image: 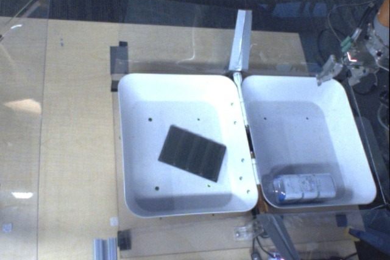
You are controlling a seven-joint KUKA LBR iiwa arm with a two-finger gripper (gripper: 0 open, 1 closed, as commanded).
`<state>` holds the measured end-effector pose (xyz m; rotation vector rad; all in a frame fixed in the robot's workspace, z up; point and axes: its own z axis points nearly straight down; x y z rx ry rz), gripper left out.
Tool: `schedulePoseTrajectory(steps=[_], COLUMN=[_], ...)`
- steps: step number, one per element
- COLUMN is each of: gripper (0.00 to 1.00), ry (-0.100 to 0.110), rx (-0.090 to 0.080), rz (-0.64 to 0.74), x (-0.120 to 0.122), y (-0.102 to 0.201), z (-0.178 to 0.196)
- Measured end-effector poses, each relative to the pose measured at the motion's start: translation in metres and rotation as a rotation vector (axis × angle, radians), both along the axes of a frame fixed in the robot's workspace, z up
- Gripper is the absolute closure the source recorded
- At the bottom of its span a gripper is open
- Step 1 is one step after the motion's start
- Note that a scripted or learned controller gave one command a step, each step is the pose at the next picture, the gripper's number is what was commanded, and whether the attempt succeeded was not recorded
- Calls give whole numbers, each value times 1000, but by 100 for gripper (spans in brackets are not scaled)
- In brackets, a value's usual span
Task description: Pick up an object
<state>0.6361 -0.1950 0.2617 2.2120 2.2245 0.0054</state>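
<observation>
Up at the far right edge, the gripper (pixel 359 61) sits just past the far right corner of the right bin (pixel 350 131), tilted, a tangle of grey metal parts, cables and a small green piece around it. Whether it is open or closed, I cannot tell from here; the parts blur together. Nothing is seen between them. A sliver of the arm's orange band (pixel 385 10) peeks in above it at the frame edge.

Moving outward, the right bin holds one thing: a silvery can-like object with blue ends (pixel 303 187), lying on its side along the near wall, long axis running left to right, well apart from the gripper.

Across the divider, the left bin (pixel 131 131) carries a dark ribbed rectangular pad (pixel 192 153), flat on the floor, turned at a slant, sitting a little near of the bin's middle, clear of all four walls.

A grey metal bar (pixel 241 42) runs away from the joint between the two bins toward the far side. The wooden benchtop (pixel 67 131) spreads out to the left, with clear plastic sheeting (pixel 24 70) over it catching reflections. Small black brackets (pixel 119 61) sit at the left bin's far left corner.
</observation>
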Motion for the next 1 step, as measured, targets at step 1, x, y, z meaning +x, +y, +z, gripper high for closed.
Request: schedulePoseTrajectory(steps=[1], gripper=[0], ry=[1], rx=[1], rz=[-316], x=[-69], y=[-10], z=[-14])
